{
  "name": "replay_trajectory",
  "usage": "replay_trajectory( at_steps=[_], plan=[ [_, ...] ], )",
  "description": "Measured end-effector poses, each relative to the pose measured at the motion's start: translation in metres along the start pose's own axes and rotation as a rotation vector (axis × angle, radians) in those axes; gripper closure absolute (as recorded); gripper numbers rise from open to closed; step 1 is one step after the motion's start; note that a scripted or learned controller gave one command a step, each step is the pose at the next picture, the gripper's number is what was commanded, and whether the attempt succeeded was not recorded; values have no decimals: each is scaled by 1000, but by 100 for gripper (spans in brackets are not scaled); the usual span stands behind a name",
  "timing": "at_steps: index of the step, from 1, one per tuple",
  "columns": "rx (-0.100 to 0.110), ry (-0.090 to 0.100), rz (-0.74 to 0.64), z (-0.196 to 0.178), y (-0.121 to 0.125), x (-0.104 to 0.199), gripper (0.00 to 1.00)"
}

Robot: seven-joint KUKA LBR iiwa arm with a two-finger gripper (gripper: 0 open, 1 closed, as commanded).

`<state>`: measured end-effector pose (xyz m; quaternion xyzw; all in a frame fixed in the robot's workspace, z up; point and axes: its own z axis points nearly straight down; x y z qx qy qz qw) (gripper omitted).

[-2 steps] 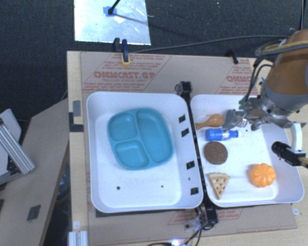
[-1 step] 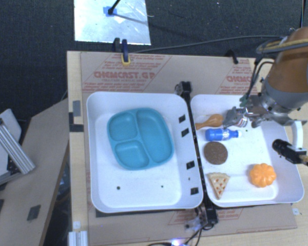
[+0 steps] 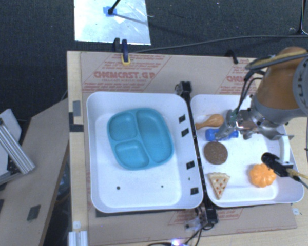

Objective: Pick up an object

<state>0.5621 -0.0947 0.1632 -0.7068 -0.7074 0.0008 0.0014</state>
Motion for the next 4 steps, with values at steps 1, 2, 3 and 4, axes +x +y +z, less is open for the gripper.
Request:
replay_trajectory(
  at_steps=[1, 2, 3, 4],
  plan=[
    [0, 0, 0, 43, 4, 1, 0],
    [-8, 1, 1, 77, 7, 2, 0],
    [-19, -2, 1, 62, 10, 1, 100],
    [-11, -2, -3, -2, 13, -1, 100]
  ],
)
